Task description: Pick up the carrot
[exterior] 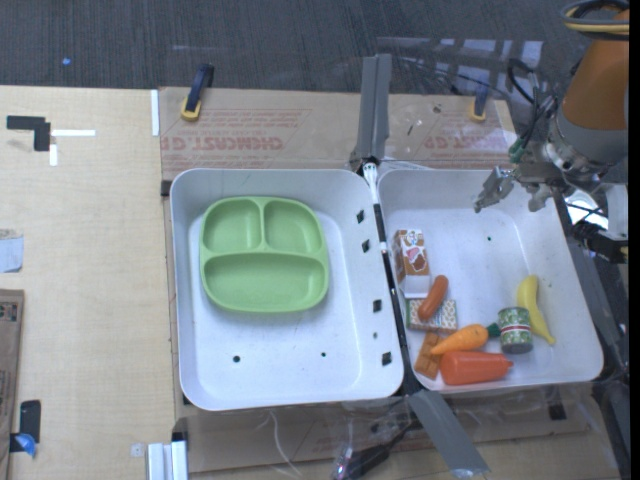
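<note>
Carrot (461,339) comes first: it is a smooth orange cone, fat at one end and thin at the other, lying tilted near the front of the right bin (560,363). That is about six o'clock in that bin.

Now go from left to right. The left bin (270,373) is a shallow white tray with round corners and a shiny floor. A green plate (264,255) sits in it near ten o'clock. The plate is smooth plastic with three dips, two small ones on top and one long one below.

In the right bin, a small box (411,254) with a picture on it lies near nine o'clock. Just below it is a little orange-red sausage shape (434,297), resting on a flat printed card (441,315). The carrot lies just below that. A fat red pepper-like thing (475,368) touches the carrot from below. A small round can (515,329) with a green label stands just to the right of the carrot's fat end. A curved yellow banana (533,308) lies beside the can.

The gripper (512,187) hangs near one o'clock, over the back of the right bin, well apart from the carrot. I cannot tell if its claw is apart or together.
</note>
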Controlling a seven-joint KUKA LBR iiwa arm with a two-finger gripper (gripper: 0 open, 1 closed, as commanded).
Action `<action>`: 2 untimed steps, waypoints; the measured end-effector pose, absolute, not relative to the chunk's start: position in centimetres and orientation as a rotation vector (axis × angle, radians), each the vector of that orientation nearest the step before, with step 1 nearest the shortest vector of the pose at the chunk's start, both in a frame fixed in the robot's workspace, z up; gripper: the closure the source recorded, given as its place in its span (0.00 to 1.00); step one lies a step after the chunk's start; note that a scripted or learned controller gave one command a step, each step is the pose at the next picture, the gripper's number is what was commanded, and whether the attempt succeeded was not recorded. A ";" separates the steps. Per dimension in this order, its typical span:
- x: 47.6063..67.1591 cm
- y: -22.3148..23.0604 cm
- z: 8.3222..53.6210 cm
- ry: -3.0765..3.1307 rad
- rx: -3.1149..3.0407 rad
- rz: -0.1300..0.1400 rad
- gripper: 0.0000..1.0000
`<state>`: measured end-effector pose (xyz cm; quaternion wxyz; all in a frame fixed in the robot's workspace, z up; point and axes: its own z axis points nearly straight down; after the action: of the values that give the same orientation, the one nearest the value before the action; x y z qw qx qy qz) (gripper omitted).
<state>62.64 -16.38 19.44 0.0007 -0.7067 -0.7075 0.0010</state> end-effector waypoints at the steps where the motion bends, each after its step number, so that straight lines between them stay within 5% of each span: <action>1: 58.3 -11.0 11.1 -2.525 -1.893 -0.005 0.00; 2: 49.3 -12.0 13.4 -2.439 -1.979 0.001 0.00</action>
<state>49.31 -11.98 13.37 0.0006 -0.6301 -0.7765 0.0004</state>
